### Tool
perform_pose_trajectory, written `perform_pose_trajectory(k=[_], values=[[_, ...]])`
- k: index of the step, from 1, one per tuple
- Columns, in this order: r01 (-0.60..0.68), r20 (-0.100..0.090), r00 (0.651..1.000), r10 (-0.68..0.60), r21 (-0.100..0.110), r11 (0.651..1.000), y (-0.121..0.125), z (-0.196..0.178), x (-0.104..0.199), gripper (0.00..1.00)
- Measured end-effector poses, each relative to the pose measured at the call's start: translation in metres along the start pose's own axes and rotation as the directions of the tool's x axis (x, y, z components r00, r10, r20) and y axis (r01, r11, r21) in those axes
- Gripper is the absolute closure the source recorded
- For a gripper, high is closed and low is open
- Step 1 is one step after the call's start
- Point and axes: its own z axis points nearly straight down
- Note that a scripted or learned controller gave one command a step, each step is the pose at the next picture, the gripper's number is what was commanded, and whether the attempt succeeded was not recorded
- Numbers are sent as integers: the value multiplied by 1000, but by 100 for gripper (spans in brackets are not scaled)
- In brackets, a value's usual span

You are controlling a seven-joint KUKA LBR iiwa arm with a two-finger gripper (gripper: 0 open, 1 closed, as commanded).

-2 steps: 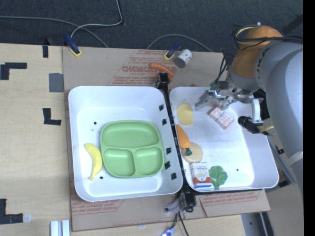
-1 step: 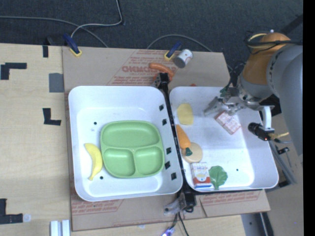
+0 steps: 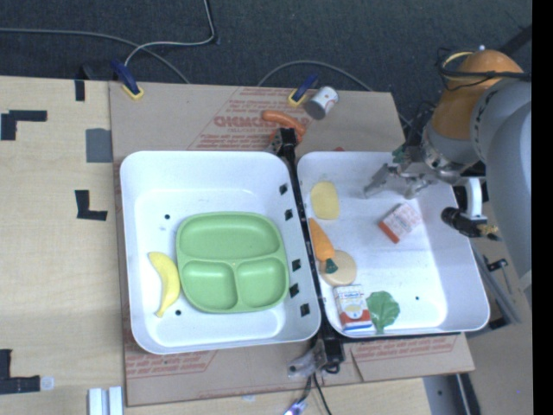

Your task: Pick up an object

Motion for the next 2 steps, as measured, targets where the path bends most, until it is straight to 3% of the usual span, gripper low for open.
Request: perform_pose_trajectory(k=[1, 2], values=[[-2, 0, 1000, 2, 3, 1000, -67, 0, 31, 0], [-1, 0, 1000, 1, 1, 1000, -93, 0, 72, 0]])
